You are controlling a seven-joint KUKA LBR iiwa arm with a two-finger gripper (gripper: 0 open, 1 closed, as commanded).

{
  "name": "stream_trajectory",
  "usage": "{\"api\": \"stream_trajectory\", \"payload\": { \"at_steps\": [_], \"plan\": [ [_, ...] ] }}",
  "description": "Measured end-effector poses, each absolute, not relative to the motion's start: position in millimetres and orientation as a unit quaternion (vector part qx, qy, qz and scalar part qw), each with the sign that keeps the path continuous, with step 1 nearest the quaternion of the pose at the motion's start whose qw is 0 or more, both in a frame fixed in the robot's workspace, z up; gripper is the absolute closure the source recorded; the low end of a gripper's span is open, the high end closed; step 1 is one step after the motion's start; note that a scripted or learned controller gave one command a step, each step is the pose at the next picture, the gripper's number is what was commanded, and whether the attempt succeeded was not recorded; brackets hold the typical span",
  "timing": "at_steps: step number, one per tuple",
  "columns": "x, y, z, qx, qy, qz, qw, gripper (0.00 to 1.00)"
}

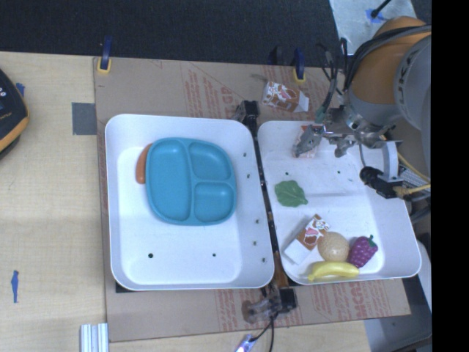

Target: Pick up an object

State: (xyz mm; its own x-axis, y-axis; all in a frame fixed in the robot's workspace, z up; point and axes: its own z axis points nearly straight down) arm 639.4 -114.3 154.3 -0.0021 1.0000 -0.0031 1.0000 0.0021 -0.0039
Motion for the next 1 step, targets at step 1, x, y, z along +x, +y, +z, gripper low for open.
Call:
{"api": "stream_trajectory", "payload": {
  "at_steps": [1],
  "plan": [
    [655.9, -213.2, 150.3, -0.707, -0.708, 0.001, 0.0, 0.0]
  ]
}}
